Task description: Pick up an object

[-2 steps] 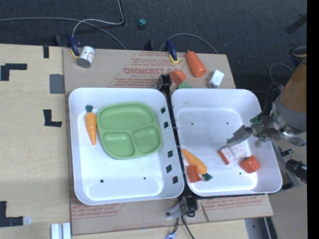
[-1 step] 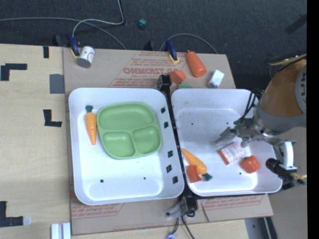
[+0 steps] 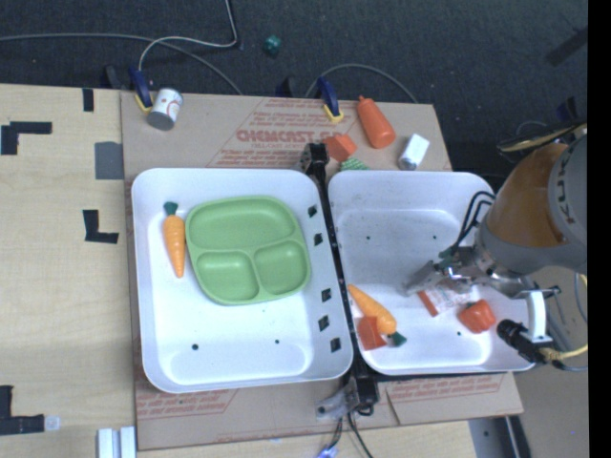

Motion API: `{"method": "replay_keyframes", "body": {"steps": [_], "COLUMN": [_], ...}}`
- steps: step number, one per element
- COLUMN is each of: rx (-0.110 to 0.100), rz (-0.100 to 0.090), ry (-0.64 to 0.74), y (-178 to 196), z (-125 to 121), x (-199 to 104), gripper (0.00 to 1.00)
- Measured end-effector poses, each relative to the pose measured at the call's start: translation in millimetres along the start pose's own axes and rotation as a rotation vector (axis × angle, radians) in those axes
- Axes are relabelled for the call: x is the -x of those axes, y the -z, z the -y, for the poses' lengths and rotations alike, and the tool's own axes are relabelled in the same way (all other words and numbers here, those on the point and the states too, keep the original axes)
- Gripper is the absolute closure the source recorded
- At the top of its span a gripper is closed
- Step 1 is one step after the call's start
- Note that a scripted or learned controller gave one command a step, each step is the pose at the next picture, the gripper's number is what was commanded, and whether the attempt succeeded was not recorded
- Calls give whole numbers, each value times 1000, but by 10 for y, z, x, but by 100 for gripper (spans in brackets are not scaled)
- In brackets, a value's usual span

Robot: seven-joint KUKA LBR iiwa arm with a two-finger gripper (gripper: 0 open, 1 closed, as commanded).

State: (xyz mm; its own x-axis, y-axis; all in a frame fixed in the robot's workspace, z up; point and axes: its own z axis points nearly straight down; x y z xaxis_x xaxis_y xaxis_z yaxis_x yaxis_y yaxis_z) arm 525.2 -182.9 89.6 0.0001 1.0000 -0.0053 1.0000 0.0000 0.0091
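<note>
Bench: left bin (image 3: 153, 284) holds green tray (image 3: 250, 249), carrot (image 3: 174, 240); fingers (image 3: 427, 281) state unclear.

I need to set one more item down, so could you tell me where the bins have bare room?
Free: left bin floor below the green tray; right bin upper half, above the hand. Crowded: the right bin's lower edge, with the carrot and red pieces.

One fixed cam above bench (image 3: 57, 256), angled down, mid-range: covers left bin (image 3: 153, 351) and right bin (image 3: 382, 194); arm (image 3: 535, 208) enters frame right.
</note>
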Motion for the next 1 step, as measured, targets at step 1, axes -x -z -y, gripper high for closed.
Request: {"method": "replay_keyframes", "body": {"steps": [1], "rx": [7], "rz": [-5], "ry": [3], "y": [120], "z": [-34], "x": [-30], "gripper": [100]}}
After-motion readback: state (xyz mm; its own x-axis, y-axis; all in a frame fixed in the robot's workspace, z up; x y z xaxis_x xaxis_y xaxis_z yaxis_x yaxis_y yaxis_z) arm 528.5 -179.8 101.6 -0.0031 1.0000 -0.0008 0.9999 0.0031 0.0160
